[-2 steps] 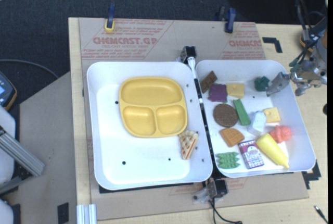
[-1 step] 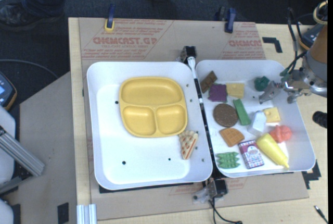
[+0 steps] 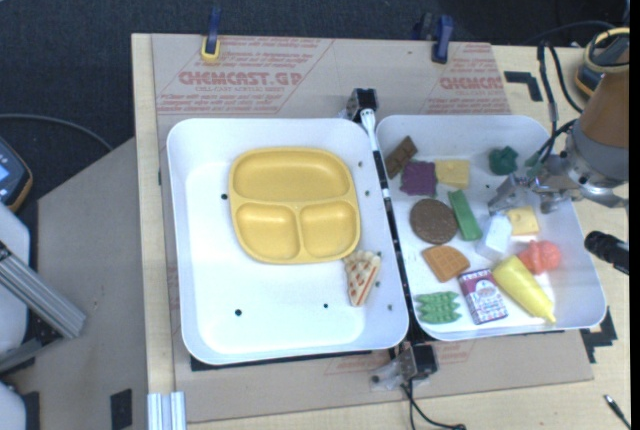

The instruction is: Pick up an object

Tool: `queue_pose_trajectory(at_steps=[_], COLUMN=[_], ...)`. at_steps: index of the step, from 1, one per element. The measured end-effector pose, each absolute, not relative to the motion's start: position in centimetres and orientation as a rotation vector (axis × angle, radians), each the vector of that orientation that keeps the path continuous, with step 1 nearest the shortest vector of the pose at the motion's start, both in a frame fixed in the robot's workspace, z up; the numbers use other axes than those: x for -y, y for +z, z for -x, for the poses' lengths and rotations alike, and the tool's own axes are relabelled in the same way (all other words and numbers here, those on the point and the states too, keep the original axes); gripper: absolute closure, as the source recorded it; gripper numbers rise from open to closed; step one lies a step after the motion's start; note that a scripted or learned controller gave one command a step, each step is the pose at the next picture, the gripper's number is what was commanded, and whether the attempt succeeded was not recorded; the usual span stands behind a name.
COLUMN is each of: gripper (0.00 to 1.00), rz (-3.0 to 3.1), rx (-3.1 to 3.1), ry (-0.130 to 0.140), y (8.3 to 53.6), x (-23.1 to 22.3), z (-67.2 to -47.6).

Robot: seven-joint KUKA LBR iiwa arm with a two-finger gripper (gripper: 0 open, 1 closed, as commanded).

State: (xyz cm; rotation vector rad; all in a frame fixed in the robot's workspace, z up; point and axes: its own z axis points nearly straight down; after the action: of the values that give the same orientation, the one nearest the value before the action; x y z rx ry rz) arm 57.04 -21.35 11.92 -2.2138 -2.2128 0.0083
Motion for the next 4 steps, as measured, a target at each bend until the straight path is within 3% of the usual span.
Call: queue_pose_trajectory(at_steps=[1, 2, 4], gripper=[0.0, 1.0, 1.0], rz=[2.213, 2.214, 2.226], rx=[2.215, 2.216, 2.223], ry=[0.002, 0.005, 0.0], y=[8.0, 8.9, 19.3], x=[21.1, 21.2, 22.0], z=[-57.0, -57.0, -55.9])
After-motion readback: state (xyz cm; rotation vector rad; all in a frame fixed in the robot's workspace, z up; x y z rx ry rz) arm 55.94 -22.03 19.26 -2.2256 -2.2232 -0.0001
